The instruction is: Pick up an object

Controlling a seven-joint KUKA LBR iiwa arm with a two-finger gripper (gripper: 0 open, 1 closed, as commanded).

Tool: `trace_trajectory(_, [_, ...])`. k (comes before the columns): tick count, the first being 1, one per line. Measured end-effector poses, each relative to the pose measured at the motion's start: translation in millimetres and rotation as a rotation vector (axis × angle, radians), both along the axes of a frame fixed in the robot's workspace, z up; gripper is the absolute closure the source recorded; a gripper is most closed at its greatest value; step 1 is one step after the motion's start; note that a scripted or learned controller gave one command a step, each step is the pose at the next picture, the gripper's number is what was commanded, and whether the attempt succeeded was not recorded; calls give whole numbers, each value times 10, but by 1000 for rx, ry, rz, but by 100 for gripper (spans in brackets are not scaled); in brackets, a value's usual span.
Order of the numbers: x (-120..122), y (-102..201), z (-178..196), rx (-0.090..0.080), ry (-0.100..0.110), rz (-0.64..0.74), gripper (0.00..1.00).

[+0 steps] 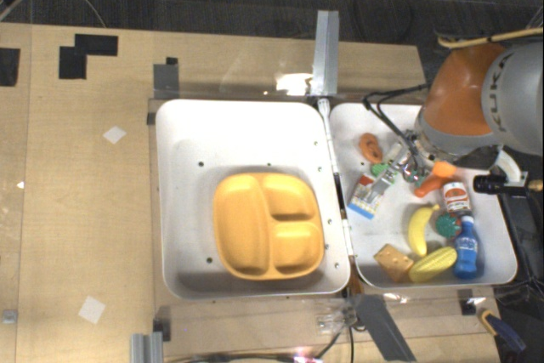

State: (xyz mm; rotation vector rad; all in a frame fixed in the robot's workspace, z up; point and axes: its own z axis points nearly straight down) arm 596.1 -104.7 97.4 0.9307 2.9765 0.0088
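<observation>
pincer [406, 168] grip unclear, low in right bin [510, 272]; bottle [456, 198] label unreadable.

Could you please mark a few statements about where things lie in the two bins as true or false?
1. The yellow divided tray lies in the left bin. True.
2. The banana lies in the left bin. False: it lies in the right bin, beside the blue bottle.
3. The gripper is over the right bin. True.
4. The right bin holds a single object. False: it holds several, among them the banana, the blue bottle and a brown cracker-like piece.
5. The yellow divided tray stands on its edge. False: it lies flat, compartments up.
</observation>
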Motion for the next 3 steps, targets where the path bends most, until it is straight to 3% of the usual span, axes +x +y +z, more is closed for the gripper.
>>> trace_trajectory(1, [63, 7, 166, -5, -24, 7, 100])
trace_trajectory(2, [58, 12, 158, -4, -22, 8, 0])
trace_trajectory(3, [151, 52, -1, 5, 0, -279, 0])
